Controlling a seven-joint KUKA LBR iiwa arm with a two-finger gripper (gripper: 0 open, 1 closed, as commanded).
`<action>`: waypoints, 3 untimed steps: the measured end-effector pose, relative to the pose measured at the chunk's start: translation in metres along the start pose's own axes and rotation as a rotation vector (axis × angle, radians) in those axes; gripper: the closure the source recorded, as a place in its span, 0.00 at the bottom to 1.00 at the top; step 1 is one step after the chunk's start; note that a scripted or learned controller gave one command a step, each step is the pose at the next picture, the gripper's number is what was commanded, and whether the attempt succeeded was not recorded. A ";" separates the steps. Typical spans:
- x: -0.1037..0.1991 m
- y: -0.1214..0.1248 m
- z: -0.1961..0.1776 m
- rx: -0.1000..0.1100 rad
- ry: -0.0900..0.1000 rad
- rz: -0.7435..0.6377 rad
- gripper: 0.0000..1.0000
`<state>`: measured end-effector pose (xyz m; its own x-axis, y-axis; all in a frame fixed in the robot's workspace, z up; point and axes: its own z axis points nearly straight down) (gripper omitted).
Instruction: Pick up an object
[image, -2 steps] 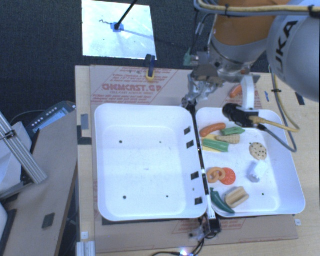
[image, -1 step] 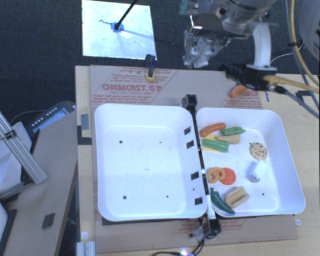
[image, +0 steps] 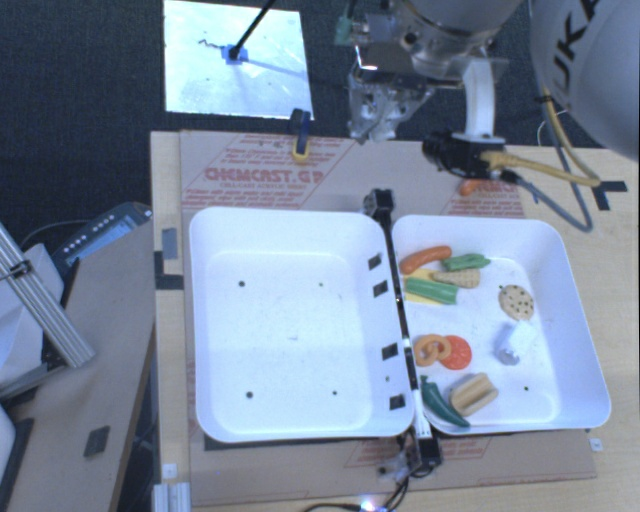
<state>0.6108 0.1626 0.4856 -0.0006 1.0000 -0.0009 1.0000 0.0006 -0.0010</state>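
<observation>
The right bin (image: 570, 300) holds several toy foods: an orange sausage (image: 425, 259), a corn cob (image: 465, 264), a green pod (image: 431, 291), a yellow piece (image: 441, 278), a speckled cookie (image: 516, 302), a pretzel (image: 432, 349) on a tomato slice (image: 457, 352), a pale blue-white piece (image: 509, 346), a bread roll (image: 473, 393) and a dark green pepper (image: 437, 402). My gripper (image: 375, 112) hangs high above the bench's far edge, beyond both bins, with nothing seen in it.
The left bin (image: 290, 320) lies beside the right one, joined by a black clipped divider (image: 392, 300). A yellow clamp (image: 300, 150) sits on the board behind it. A small orange piece (image: 470, 186) lies behind the right bin. Cables (image: 560, 180) trail from the arm at right.
</observation>
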 end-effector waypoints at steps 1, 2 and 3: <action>0.018 -0.019 -0.037 -0.006 0.003 -0.005 1.00; 0.075 -0.028 0.120 0.014 -0.002 -0.009 1.00; 0.071 -0.032 -0.014 -0.016 0.007 -0.006 1.00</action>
<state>0.5792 0.2340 0.4994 -0.0063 1.0000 0.0065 0.9999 0.0062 0.0149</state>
